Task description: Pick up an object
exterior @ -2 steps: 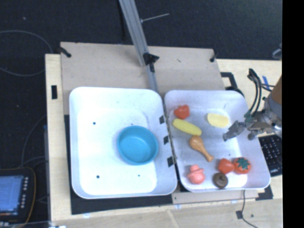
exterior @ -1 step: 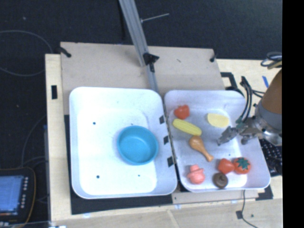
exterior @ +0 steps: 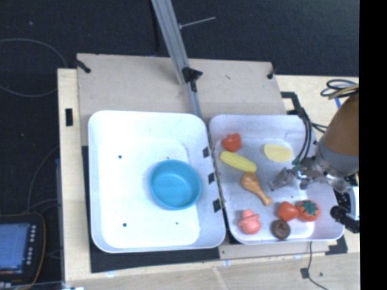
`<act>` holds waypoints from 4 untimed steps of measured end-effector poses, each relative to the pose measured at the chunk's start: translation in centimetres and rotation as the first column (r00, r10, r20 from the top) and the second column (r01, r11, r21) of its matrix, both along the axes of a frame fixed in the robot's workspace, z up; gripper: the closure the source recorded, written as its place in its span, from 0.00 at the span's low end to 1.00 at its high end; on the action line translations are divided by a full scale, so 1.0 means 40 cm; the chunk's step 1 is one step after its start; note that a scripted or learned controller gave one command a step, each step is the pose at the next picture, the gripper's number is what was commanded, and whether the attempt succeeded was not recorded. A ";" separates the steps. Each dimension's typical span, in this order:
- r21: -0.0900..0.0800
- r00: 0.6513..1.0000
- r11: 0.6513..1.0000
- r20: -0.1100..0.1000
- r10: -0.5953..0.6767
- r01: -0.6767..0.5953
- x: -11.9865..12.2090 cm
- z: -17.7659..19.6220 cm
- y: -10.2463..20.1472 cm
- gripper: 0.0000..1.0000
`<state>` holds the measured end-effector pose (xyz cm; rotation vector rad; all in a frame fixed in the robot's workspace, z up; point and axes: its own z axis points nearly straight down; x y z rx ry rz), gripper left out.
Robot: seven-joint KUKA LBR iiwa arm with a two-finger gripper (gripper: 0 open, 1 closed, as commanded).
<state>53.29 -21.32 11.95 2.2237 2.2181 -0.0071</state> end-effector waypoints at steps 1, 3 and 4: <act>0.001 1.000 1.000 0.001 -0.006 0.006 0.000 -0.047 -0.005 0.00; 0.004 1.000 1.000 0.009 0.002 -0.002 0.007 0.098 0.000 1.00; 0.003 1.000 1.000 0.013 0.009 -0.009 0.032 0.247 0.015 1.00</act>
